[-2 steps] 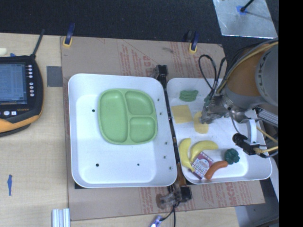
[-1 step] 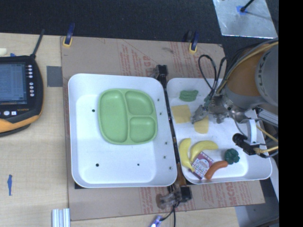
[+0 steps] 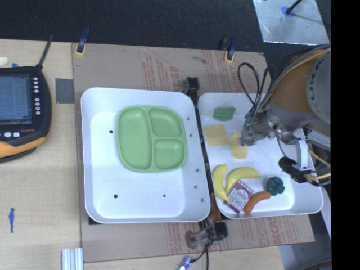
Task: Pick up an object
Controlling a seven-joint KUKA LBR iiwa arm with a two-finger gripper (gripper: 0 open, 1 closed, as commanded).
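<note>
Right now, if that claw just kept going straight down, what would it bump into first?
Probably the pale yellow piece lying in the right bin: the claw hangs about over it, though depth is hard to judge.

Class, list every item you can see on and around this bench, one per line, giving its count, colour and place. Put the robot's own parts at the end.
bins: 2, white, side by side on the bench
divided plate: 1, light green, left bin
leafy piece: 1, dark green, right bin, top
cheese slice: 1, pale yellow, right bin
yellow piece: 1, yellow, under the gripper
bananas: 2, yellow, right bin, lower left
packet: 1, red and white, by the bananas
sausage: 1, orange-red, lower edge
broccoli: 1, dark green, lower right
teach pendant: 1, black and orange, far left
arm: 1, grey and orange, from the right
gripper: 1, dark, over the right bin
</note>
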